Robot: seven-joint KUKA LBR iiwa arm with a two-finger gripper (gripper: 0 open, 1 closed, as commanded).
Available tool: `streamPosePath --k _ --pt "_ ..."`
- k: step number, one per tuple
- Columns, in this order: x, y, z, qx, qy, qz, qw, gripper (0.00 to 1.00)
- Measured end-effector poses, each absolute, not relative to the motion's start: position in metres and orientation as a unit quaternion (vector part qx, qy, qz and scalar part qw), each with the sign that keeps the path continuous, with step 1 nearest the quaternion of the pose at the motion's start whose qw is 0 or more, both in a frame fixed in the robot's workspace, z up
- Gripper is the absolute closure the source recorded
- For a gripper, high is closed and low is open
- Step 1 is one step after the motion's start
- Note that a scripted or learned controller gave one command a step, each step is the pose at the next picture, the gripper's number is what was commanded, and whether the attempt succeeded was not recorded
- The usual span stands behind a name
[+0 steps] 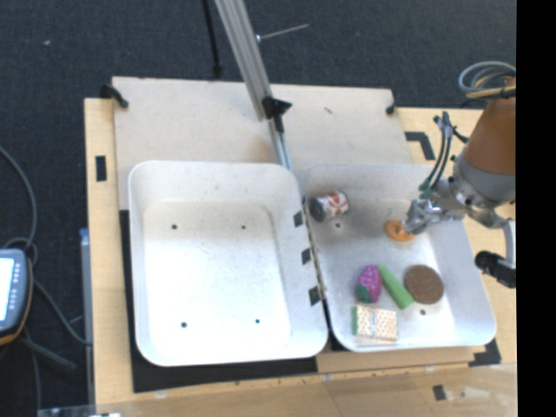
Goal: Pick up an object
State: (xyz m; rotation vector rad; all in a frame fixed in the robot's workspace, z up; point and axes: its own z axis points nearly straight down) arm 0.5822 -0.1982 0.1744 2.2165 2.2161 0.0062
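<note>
The right bin (460, 320) holds several small objects: a red and white can (330, 205) lying on its side at the back left, a small orange piece (400, 231), a purple grape cluster (370, 283), a green cylinder (398, 288), a brown disc (424, 284) and a patterned square packet (376, 323). My gripper (418, 217) hangs low over the right bin, right beside the orange piece on its right side. Whether it touches the piece is unclear.
The left bin (217, 263) lies beside the right one. A slanted metal pole (248, 50) rises from the back between the bins. The arm's orange band (492, 142) is at the right edge. A tablet-like device (10, 289) stands off the bench at far left.
</note>
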Motion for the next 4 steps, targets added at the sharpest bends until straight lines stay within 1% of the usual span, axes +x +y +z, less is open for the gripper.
streamPosePath --k 1,2,3,4 --pt "0.584 -0.2 0.229 0.706 0.708 0.0018 0.004 1.0" --pt "0.588 -0.149 0.242 0.704 0.71 0.0017 0.001 1.0" --pt "0.59 -0.095 0.232 0.705 0.709 0.0005 0.0 1.0" --pt "0.586 -0.051 0.23 0.705 0.709 0.0005 0.0 1.0"
